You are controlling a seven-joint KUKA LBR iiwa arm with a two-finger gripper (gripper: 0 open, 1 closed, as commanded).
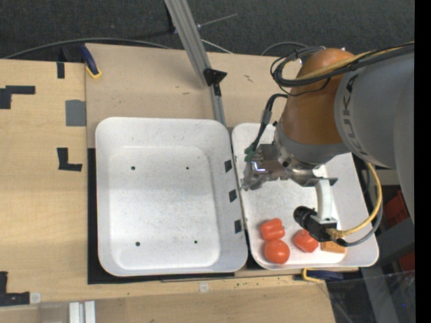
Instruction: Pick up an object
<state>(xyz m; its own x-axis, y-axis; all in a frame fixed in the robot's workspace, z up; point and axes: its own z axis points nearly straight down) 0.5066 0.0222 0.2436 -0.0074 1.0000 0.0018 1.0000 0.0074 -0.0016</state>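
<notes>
The arm (377, 106) is bulky and rounded, grey-shelled, with dark lettering on its side and a broad orange band (316, 99) above the wrist. Black cables loop over the orange section, and a yellow cable curves along its right. Below sits a metallic wrist block with a white bracket.

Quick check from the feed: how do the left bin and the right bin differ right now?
The left bin shows only its speckled white floor with a few dark dots; the right bin holds three orange objects clustered near its front edge.

The left bin lies in open view; the right bin is partly covered by the arm, with the gripper over its left part.

Both are shallow, white, and sit side by side.
</notes>
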